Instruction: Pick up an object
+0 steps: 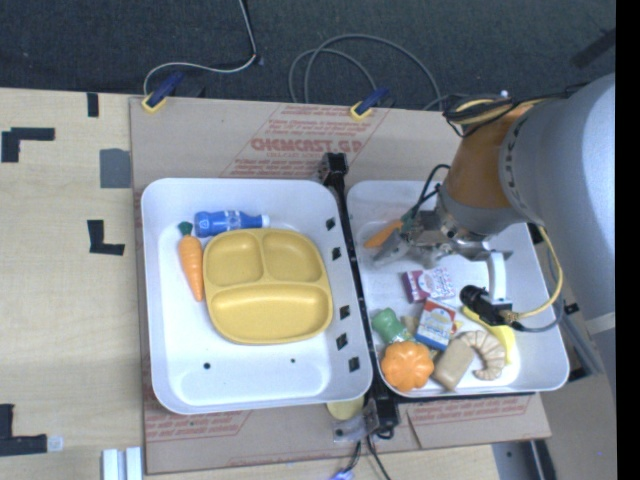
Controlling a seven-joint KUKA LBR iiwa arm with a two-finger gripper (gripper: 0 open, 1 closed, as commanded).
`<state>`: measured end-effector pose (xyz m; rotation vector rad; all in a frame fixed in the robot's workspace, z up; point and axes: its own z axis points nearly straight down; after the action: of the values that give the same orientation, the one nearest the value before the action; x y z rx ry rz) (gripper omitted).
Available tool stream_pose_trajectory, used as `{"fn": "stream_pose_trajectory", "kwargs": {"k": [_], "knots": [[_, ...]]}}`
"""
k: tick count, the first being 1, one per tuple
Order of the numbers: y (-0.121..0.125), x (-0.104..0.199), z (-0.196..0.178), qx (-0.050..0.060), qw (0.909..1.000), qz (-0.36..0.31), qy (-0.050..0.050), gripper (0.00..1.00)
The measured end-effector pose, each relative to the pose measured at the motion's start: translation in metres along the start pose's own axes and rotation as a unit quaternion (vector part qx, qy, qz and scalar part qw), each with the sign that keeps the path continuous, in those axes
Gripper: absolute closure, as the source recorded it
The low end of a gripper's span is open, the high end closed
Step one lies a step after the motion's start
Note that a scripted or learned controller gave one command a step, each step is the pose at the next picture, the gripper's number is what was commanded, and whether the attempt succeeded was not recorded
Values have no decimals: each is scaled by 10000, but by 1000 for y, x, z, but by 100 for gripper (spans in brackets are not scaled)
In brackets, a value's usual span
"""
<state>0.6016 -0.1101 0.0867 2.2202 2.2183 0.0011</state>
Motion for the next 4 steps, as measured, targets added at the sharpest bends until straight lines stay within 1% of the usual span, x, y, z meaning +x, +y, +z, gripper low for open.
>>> {"fn": "stream_pose_trajectory", "kwargs": {"k": [1,2,3,4], "knots": [[61,-6,3,184,9998,-25,35,0],[8,-24,0,-8,10000,1,-2,0],[-33,-15,-1,-26,10000,-10,-11,0],[-32,-16,-11,-30,10000,-9,-16,100]]}}
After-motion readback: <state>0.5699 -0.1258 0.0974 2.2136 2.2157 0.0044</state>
